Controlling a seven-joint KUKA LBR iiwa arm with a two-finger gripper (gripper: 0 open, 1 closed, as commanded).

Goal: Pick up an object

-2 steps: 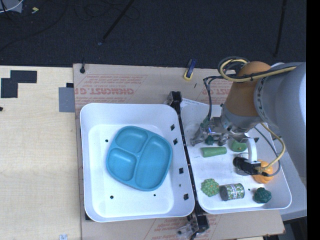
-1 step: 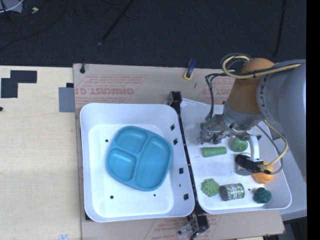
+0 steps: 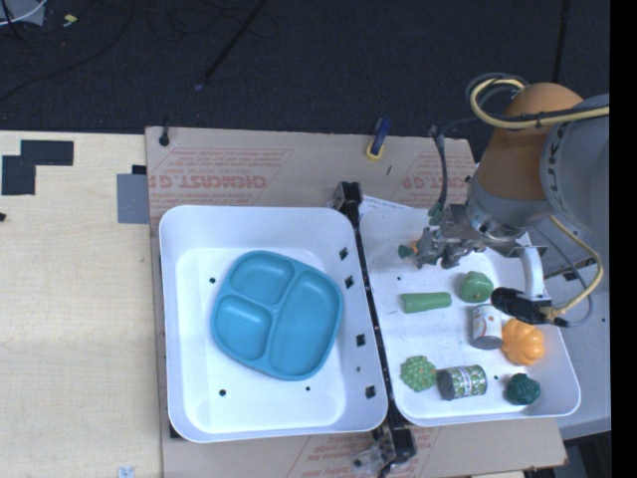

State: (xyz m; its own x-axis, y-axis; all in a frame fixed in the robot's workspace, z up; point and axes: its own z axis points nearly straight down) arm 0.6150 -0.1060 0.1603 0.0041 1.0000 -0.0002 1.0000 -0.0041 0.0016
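Pickup not yet made: the KUKA arm's end effector (image 3: pixel 439 250) hangs over the far end of the right bin (image 3: pixel 438 339) on the desk (image 3: pixel 70 317). Nothing can be seen gripped in it, and whether it is apart or together cannot be told from this slanted overhead view. Every candidate object lies on the bin floor. Nearest are a green cylinder (image 3: pixel 425 302), on its side just below the end effector in the view, and a round green fruit (image 3: pixel 476 287) near it to the right. Toward the near rim sit a small tin can (image 3: pixel 486 328), an orange gourd-shaped toy (image 3: pixel 525 344) just beside the can, a bumpy green ball (image 3: pixel 419 372), a dark jar (image 3: pixel 463 380) with a green label lying next to the ball, and a dark green broccoli-like piece (image 3: pixel 522 389) in the corner. The left bin (image 3: pixel 189 366) holds a blue divided plate (image 3: pixel 277 314), well apart from the arm. On this evidence the task appears to be at the approach stage, with choice of target, descent, closing and lift all left to do. The cylinder and the fruit, being closest, look the likeliest targets, though the frame does not settle which.
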